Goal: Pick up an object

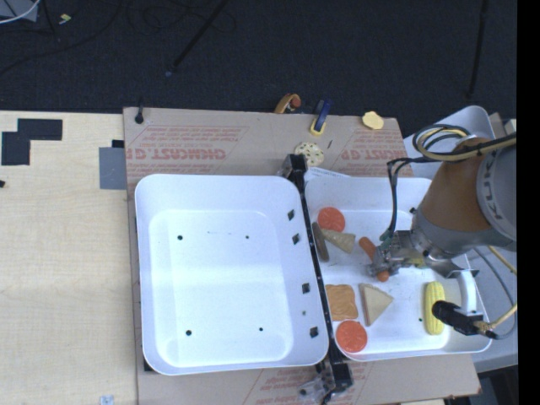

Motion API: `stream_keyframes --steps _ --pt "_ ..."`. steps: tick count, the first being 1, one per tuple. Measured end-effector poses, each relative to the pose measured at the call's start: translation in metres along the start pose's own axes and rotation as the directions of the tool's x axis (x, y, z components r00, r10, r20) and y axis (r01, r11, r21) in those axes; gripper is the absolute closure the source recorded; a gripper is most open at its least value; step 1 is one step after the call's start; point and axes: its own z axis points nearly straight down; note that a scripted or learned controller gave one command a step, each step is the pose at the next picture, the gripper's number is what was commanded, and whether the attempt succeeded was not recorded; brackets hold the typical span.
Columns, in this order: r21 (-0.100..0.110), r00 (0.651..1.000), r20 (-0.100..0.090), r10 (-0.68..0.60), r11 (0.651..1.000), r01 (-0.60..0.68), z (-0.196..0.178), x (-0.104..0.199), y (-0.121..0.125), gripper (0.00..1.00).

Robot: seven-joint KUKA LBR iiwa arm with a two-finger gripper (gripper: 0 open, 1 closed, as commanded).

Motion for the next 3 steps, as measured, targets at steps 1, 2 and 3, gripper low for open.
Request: stream_keyframes --steps 1,2,3 --pt "-0.015 1.0 0.002 -0.012 1.0 0.012 -0.081 0.05 0.073 1.0" --pt "-0.001 1.0 0.002 -0.008 1.0 0.008 -0.085 0.047 0.069 1.0" --pt "-0.001 1.0 0.0 -0.01 1.0 0.01 -0.103 0.125 0.046 1.0"
